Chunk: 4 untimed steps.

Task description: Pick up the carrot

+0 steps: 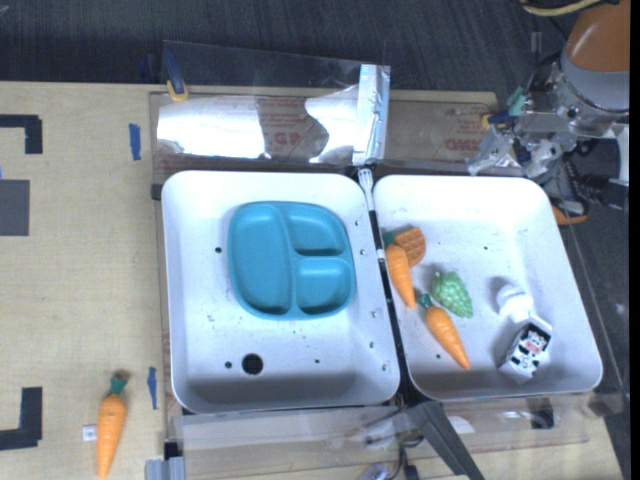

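Observation:
Two orange carrots lie in the right bin [570,268]. One carrot [400,274] rests along the bin's left wall, just below an orange waffle-like piece [411,242]. The other carrot [448,337] lies nearer the bin's middle, pointing toward the front. A third carrot [110,426] lies outside the bins on the wooden bench at the lower left. My gripper [512,146] hangs above the far right corner of the right bin, well away from all the carrots, with nothing seen in it.
A green bunch of grapes [452,293] touches the middle carrot's top. A small white milk bottle [524,338] lies at the right bin's front right. The left bin [190,218] holds a blue divided plate [290,258]. Clear plastic sheeting [270,118] stands behind the bins.

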{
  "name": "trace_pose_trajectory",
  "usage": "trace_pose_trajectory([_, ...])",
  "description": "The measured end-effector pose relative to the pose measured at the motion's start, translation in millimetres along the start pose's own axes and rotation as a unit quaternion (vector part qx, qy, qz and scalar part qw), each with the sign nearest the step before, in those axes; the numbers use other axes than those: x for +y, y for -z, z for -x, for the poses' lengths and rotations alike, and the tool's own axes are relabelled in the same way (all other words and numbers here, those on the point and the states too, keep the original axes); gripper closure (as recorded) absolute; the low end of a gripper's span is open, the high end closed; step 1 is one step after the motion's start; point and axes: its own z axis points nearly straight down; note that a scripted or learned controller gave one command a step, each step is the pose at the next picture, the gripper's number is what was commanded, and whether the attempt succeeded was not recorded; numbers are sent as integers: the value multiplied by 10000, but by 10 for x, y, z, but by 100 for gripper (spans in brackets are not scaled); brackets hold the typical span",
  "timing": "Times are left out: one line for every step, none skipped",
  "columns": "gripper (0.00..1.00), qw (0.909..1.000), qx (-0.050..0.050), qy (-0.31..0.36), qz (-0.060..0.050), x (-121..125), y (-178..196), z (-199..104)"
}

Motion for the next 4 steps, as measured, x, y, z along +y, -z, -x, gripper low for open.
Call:
trace_pose_trajectory([0,9957,6,925,-14,-489,-996,-398])
trace_pose_trajectory([0,9825,7,1864,-7,-998,-882,-882])
trace_pose_trajectory([0,9833,-17,1818,38,-1429,-1940,-158])
trace_pose_trajectory([0,9914,3,1308,48,-1470,-1941,-158])
